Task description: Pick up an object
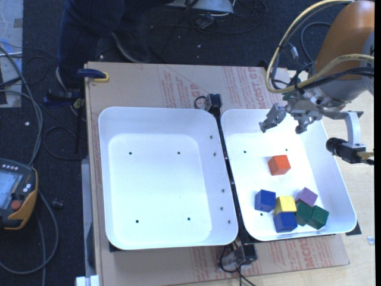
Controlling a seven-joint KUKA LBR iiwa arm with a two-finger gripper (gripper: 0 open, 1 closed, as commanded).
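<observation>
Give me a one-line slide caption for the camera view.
Open tool above right bin, apart from orange cube and clustered blue, yellow, purple, green blocks.

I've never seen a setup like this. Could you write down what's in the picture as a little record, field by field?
arm: grey and orange, reaching in from the right
gripper: open, above the far end of the right bin, holding nothing
orange cube: alone, mid right bin
cluster at near end: two blue cubes, yellow cube, purple cube, green cube
left bin: white, beside the right bin

Grey arm point(342, 85), orange band, yellowish cables
</observation>
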